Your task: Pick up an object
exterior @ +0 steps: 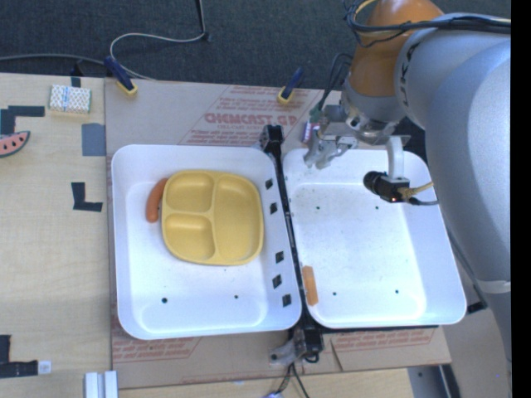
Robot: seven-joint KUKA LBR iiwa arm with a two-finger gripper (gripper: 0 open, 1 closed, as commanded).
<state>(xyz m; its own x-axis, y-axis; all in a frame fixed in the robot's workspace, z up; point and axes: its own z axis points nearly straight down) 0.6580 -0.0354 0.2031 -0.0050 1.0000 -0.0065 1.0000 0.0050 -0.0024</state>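
Note:
A yellow divided plate [212, 216] lies in the left bin [141, 305]. An orange-red sausage [153, 201] rests against the plate's left edge. A small orange piece like a carrot [309, 285] lies in the right bin [415, 297], close to its left wall near the front. My gripper [321, 153] hangs over the far left corner of the right bin, near the divider between the bins. I see nothing held in it. The carrot piece is well in front of the gripper, and the plate is to its left.
The arm's big grey body [473, 139] covers the right side of the view. Two blue-and-yellow clamps [121, 75] [290, 85] sit at the cardboard's far edge. A small sponge [70, 99] and a watermelon-slice toy [13, 143] lie on the bench at left.

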